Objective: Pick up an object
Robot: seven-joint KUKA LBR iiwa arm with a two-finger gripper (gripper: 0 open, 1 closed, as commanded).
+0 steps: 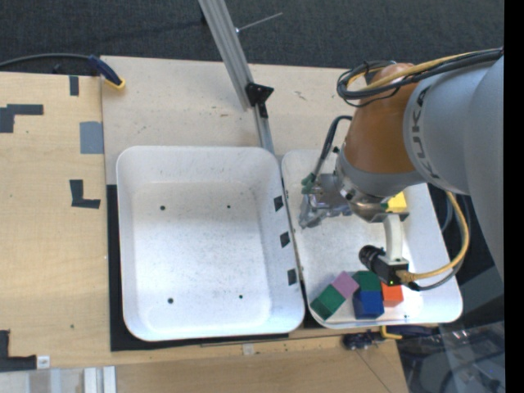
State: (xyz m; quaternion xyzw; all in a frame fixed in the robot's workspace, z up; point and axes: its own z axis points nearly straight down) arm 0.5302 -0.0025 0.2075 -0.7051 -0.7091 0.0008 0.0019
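Observation:
My gripper [313, 211] hangs low over the upper left part of the right bin [438, 244], close to its left wall. Small blocks cluster in that bin's near corner: a green one [328, 301], a purple one [345, 285], a blue one [369, 303], a dark green one [368, 281] and an orange one [393, 294]. A yellow piece [398, 203] peeks out from behind the wrist. The blocks lie well below the gripper in the view, apart from it. The arm's bulk hides much of the right bin's far side.
The left bin [196, 244] sits directly beside the right one, their walls touching. A slanted metal pole [231, 47] crosses above the bench at the back. A blue and yellow tool [107, 72] lies at the far left.

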